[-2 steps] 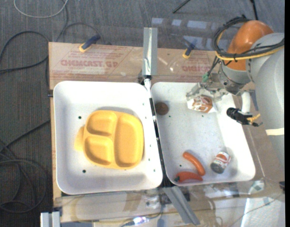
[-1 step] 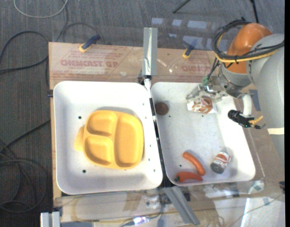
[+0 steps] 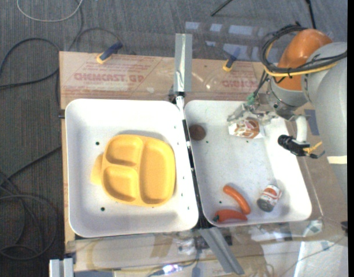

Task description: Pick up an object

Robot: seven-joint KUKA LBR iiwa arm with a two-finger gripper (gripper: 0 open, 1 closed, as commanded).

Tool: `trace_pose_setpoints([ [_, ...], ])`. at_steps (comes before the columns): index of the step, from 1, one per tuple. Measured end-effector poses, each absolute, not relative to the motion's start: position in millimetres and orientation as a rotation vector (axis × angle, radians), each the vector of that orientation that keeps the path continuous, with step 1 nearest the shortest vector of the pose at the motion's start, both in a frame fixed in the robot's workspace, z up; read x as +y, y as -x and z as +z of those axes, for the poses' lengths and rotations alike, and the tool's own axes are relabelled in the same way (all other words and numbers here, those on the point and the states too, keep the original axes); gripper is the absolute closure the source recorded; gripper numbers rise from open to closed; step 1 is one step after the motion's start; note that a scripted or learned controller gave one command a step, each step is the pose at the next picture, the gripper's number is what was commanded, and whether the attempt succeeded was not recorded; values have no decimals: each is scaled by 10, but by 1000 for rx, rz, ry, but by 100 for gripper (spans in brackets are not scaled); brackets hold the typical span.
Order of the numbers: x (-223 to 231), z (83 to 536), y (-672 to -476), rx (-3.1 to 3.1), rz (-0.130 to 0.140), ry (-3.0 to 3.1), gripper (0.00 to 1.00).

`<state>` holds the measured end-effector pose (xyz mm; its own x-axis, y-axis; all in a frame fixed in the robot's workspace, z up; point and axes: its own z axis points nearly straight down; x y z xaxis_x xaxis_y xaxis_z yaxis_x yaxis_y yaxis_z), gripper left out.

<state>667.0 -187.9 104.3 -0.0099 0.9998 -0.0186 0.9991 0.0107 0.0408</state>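
– Two bins logged. Which one are you at?

– I am at the right bin, over its far right corner. My gripper hangs directly above the crumpled packet. I cannot tell whether it is open or closed, nor whether it touches the packet.

– Describe the packet.

– It is small and irregular, a creased film wrapper. It is whitish, with orange-brown print and glossy folds. It lies on the bin floor close to the far wall.

– Other contents of that bin?

– A brown round disc lies near the far left corner. A smooth orange sausage-shaped piece lies toward the near wall. A second, redder piece lies against that wall. A small can lies on its side just right of them, with a metal end and a red-and-white label. All four are well apart from the packet.

– Left bin?

– It holds one yellow tray of moulded plastic with three compartments and rounded corners.

– Surface and surroundings?

– Both bins are shallow matte white plastic, touching along a metal strip. A printed brown cardboard sheet lies beneath them, with a clamp on its far edge. Dark grey carpet lies beyond, crossed by loose cables.
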Motion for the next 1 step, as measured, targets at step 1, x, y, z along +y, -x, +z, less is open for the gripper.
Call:
trace_pose_setpoints([
  [1,-1873,1040,-6628,2184,27,-2202,0],
])
